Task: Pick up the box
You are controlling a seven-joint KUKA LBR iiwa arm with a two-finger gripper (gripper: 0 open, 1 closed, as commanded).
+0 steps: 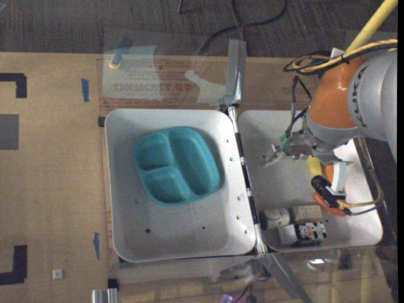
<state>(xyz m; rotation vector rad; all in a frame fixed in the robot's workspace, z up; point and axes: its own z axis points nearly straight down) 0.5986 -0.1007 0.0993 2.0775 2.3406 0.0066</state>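
Observation:
A small white box with dark print [303,232] lies at the near edge of the right bin [265,131]. Just behind it rests a brown speckled box [308,213]. My gripper [273,154] hangs over the bare middle-left floor of that bin, well behind both boxes and apart from them. Its two thin fingers stand open and nothing is between them. The grey arm with its orange band [334,100] covers the bin's far right part.
A small pale bottle [276,218] lies left of the boxes. A yellow item [314,166] and an orange-red item [328,199] sit under the wrist at the bin's right. A teal divided plate [177,166] lies in the left bin [126,219].

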